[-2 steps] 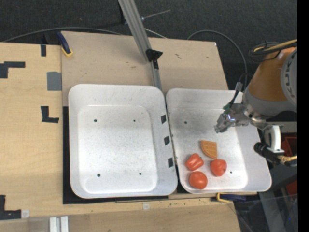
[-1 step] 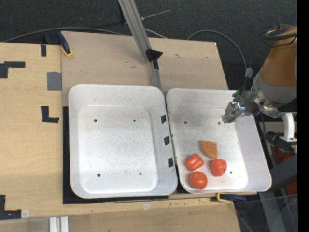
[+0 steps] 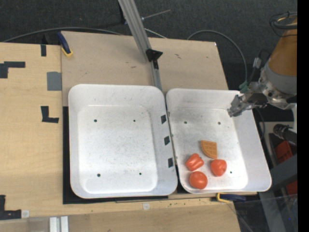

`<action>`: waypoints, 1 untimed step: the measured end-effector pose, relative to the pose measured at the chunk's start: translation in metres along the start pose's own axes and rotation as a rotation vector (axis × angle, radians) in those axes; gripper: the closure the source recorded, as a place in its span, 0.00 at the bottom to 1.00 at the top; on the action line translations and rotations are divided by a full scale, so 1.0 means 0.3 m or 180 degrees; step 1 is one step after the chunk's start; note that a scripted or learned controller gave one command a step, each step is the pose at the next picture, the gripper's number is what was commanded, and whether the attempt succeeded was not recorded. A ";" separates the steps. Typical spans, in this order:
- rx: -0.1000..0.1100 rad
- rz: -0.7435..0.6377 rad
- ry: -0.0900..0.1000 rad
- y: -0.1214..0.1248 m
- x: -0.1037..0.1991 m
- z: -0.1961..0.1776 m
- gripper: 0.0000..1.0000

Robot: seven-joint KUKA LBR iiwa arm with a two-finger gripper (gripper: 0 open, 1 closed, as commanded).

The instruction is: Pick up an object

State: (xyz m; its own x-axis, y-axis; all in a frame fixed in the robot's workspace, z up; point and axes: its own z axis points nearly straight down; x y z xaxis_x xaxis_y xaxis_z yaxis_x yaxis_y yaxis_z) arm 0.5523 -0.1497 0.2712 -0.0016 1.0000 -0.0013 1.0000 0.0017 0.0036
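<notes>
Two shallow white bins sit side by side on the wooden bench [image 3: 193,62]. The left bin [image 3: 116,139] shows a speckled white floor. The right bin [image 3: 193,110] holds four small items, all gathered toward its near edge.

Contents of the right bin: a tan wedge-shaped piece [image 3: 209,149] (looks like a slice of bread or biscuit) lies nearest the bin's middle. Just below it, a red pepper-like piece [image 3: 194,162] to the left and a red round piece [image 3: 218,167] to the right. A third red round piece [image 3: 198,180] lies closest to the near rim, between the other two and just beside them. None is stacked on another.

The arm [image 3: 282,57] enters from the right, orange band visible above the wrist. The gripper [image 3: 236,106] hangs over the far right corner of the right bin, well apart from the cluster of items. Nothing sits between its fingers; whether they are apart or together cannot be told from this angle.

A slanted metal pole [image 3: 135,21] crosses the bench above the bins.
</notes>
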 end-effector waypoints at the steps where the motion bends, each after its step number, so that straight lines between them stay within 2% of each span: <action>1: 0.0014 -0.0014 0.0008 0.053 0.177 0.013 1.00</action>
State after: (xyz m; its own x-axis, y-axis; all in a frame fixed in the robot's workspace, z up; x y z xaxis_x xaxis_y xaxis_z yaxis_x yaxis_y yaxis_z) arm 0.5682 -0.0967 0.2673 -0.0062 1.0000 0.0013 1.0000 0.0062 -0.0008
